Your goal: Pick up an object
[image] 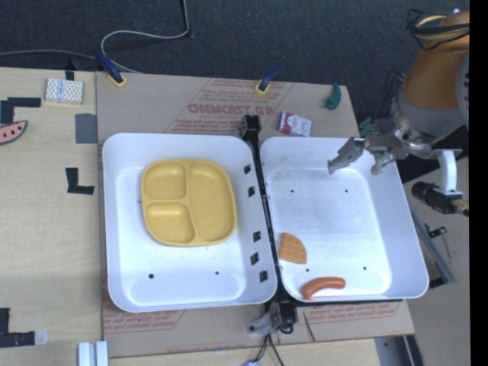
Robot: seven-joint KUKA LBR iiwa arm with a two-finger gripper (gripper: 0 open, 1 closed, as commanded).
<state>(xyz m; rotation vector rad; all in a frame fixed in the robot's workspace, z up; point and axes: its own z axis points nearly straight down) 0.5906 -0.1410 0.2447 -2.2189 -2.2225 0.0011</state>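
Cardboard-topped bench [221, 105] bears two white bins [122, 280]; small packet [293, 123] beside.

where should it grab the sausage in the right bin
Grip the sausage across its middle, coming straight down from above. It lies flat and long near the bin's front wall, so set the jaws across its narrow width.

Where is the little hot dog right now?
The hot dog lies in the right bin, down by its near edge. The waffle piece sits just up and left of it, and the gripper is far off at the bin's top edge.
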